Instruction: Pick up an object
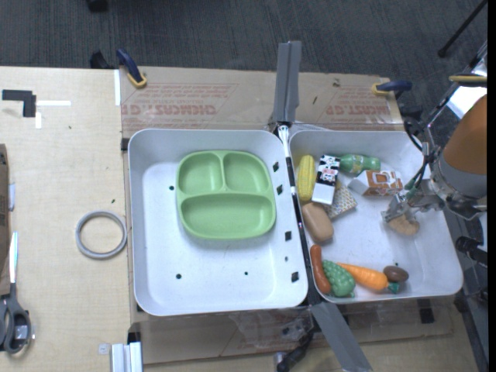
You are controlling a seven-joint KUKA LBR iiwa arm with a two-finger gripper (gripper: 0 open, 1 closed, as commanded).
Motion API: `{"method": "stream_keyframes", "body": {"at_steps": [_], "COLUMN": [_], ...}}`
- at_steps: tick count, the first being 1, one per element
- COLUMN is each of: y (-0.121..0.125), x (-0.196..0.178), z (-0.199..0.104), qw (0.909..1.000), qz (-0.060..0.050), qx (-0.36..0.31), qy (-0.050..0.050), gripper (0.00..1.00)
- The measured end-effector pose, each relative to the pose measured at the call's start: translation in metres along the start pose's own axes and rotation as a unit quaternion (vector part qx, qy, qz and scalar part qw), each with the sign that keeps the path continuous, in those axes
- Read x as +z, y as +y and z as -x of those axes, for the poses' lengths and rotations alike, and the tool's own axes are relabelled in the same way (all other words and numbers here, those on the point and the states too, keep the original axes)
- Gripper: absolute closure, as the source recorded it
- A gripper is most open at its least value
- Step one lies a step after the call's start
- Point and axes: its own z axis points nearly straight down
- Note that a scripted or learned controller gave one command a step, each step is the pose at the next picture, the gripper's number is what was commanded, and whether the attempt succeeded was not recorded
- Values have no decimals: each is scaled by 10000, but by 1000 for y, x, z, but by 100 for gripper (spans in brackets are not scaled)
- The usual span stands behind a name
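My gripper [400,210] is low in the right bin [434,285], near its right wall, reaching in from the right. A small tan object [404,225] lies directly under its tip, touching or nearly touching it. To its left lie an orange-and-white packet [384,182], a green item [359,163], a black-and-white box [328,179], a corn cob [306,177] and a brown bread roll [317,222]. Along the front wall lie a red sausage [318,268], a green broccoli [339,279], a carrot [365,276] and a small brown piece [396,273].
The left bin [155,285] holds a green divided plate [226,193]. A grey tape ring [101,233] and scissors [13,321] lie on the bench at the left. Clamps [132,67] [394,88] sit on the cardboard behind the bins.
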Motion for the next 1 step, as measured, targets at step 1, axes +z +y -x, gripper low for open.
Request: {"method": "stream_keyframes", "body": {"at_steps": [1], "y": [0], "x": [-130], "z": [-100], "qw": [9987], "qz": [12], "qx": [503], "qy": [-47], "gripper": [100]}}
